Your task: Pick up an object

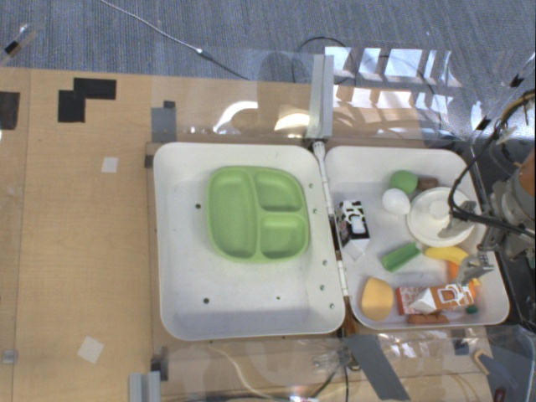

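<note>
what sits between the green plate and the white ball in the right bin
In the camera view, the ridge where the two bins meet and a small black-and-white item lie between the green plate and the white ball.

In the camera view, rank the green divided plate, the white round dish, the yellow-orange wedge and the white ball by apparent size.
1. Green divided plate, clearly largest.
2. White round dish.
3. Yellow-orange wedge.
4. White ball, smallest.
The dish is partly covered by cables, so its edge is approximate.

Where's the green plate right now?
The green plate lies in the middle of the left bin, left of the divider between the two bins.
</note>
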